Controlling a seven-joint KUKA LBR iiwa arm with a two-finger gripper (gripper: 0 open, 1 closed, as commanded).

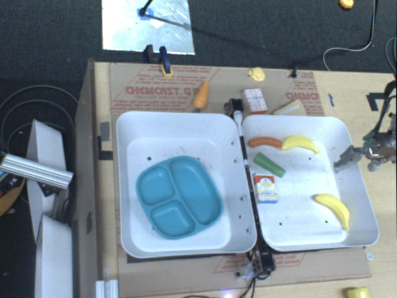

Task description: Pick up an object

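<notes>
While the gripper (347,159) hangs at the right bin's (310,244) right rim with nothing visibly between its fingers, whose spread cannot be told at this angle, the camera view shows the pickable things lying apart on that bin's floor: a sausage (264,143) touching a banana (300,144) at the top, a green block (269,164), a small carton (266,188) and a second banana (334,209). That lower banana, nearest the gripper and clear of neighbours, looks the soundest choice, best approached from above with the fingers straddling its narrow width rather than its curved length.

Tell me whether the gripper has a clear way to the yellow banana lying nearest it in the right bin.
Probably yes: the gripper sits at the right bin's edge, with bare floor between it and that yellow banana.
</notes>
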